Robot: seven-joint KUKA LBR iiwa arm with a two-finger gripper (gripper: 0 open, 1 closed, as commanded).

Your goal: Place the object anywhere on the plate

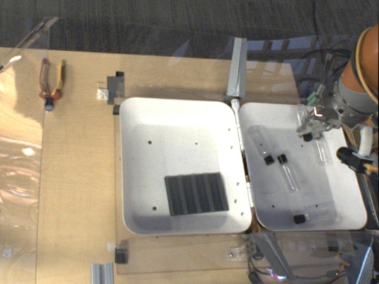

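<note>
The plate is a dark ribbed rectangle lying in the front part of the left bin. Two small black blocks rest side by side in the middle of the right bin, and a third black block lies near its front wall. Clear tubes lie on that bin's floor. My gripper hangs over the right bin's back right area, far from the plate. A small dark piece shows right at its tip; I cannot tell whether it is held.
A metal divider post stands behind the gap between the bins. Red-handled pliers lie on the bench at the far left. A small black bracket sits by the left bin's back left corner.
</note>
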